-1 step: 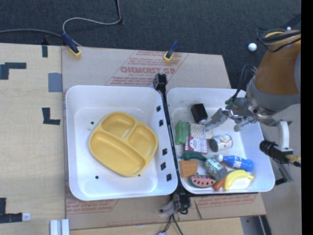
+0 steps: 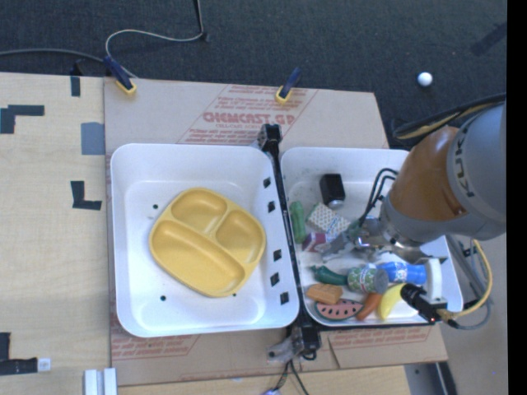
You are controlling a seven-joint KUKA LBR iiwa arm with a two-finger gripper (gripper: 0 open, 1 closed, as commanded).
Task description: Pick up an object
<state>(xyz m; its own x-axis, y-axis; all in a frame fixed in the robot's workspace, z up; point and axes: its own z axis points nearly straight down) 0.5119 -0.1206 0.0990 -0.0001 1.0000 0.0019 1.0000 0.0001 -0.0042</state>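
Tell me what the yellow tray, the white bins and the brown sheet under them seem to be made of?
Tray: probably plastic; even yellow colour, smooth moulded compartments, soft sheen.
Bins: likely plastic too; plain glossy white, rounded corners and rim.
Sheet: looks like cardboard; matte brown with red printed lettering, clamped at its top edge.

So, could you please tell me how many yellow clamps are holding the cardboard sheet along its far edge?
2. One yellow clamp grips the cardboard sheet at its far left corner; the other clamp sits further right along that edge, above the gap between the bins. None seem hidden.
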